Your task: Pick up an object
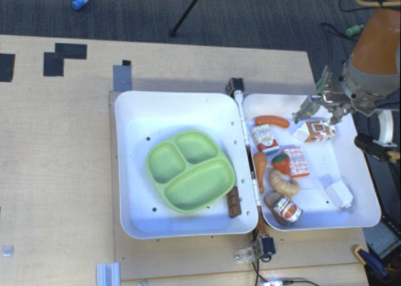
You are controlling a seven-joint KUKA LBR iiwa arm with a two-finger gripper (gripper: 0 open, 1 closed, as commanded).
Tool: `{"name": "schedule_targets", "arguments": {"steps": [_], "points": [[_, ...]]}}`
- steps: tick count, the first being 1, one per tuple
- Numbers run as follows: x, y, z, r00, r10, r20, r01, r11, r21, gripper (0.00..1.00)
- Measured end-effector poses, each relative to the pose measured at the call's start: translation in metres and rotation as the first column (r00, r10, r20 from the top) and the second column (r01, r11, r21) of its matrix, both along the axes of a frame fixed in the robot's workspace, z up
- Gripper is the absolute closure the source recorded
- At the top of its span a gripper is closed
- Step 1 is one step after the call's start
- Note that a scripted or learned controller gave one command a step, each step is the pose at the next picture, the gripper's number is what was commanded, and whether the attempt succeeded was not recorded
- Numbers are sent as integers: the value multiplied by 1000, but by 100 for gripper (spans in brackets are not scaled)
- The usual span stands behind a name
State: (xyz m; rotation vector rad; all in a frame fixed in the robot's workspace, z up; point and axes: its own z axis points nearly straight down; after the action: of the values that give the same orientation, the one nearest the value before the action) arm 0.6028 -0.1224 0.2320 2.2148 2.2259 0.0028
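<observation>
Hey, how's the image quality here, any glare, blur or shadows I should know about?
Camera view: even, bluish light; mild glare on the left bin floor; soft shadow beneath the green plate; the hand and small items in the right bin look slightly soft.

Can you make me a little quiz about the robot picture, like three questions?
1. True or false: the green plate lies in the right bin.
2. What sits nearest the pincer? A) the small white carton B) the brown bar C) the white block
3. Fill in: the carrot lies beside the wall between the two bins, in the ____ bin.

Key:
1. False. It lies in the left bin.
2. A. The pincer hangs just above the carton, near the right bin's far edge.
3. Right.
</observation>
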Motion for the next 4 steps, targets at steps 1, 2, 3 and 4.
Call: {"name": "schedule_targets", "arguments": {"steps": [1,2,3,4], "points": [[-10,35,-129,1000,0,1,0,1000,0,0],[-9,36,-117,1000,1,6,-1,1000,0,100],[-9,36,-117,1000,1,6,-1,1000,0,0],[-55,14,-142,1000,-1,16,1,1000,-5,0]]}}
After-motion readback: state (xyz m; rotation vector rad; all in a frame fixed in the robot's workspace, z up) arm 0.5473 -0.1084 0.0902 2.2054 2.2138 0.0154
